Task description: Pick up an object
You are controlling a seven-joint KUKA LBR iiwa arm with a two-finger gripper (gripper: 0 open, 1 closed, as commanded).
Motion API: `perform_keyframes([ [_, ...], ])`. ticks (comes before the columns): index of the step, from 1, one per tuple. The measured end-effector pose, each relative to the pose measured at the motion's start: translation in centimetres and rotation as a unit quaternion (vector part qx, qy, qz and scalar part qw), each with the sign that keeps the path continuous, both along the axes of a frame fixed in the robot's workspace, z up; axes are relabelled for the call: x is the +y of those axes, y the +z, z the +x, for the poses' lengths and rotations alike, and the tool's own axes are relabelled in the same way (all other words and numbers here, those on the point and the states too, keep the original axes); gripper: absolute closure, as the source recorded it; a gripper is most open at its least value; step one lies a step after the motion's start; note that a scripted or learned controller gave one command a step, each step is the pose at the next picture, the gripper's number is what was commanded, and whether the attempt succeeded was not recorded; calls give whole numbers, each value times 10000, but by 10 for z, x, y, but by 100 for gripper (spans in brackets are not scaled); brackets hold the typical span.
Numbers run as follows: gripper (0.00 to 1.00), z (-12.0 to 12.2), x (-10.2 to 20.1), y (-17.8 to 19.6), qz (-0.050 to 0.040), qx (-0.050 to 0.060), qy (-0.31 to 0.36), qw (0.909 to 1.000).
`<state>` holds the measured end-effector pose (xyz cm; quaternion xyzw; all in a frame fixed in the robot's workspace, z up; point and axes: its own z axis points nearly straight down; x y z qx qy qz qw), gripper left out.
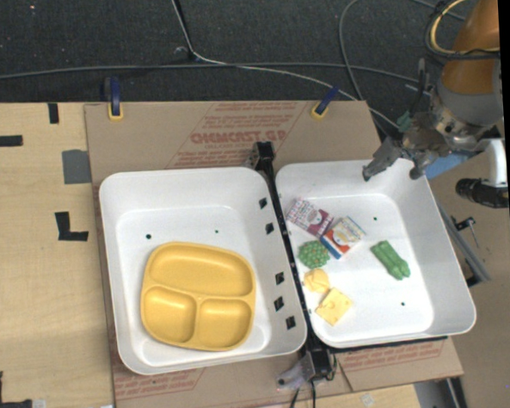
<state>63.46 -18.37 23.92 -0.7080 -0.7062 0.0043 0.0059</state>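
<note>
The right white bin (pixel 417 318) holds several small items: a pink patterned packet (pixel 306 215), a small colourful box (pixel 343 233), a round green piece (pixel 313 255), a green pickle-like piece (pixel 391 259), a small yellow lump (pixel 316 279) and a yellow cheese-like wedge (pixel 334 306). My gripper (pixel 397 162) hangs above the bin's far right corner, open, its two grey fingers spread apart with nothing between them. It is well clear of all the items, up and to the right of them.
The left white bin (pixel 124 250) holds a yellow divided plate (pixel 197 295). Black clips run along the seam between the bins (pixel 279 240). Cables cross the dark surface behind the bench. Cardboard lies under both bins.
</note>
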Motion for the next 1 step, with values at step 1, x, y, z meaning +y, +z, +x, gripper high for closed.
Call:
perform_keyframes([
  [1,0,3,1,9,-13,-67,19,10000],
])
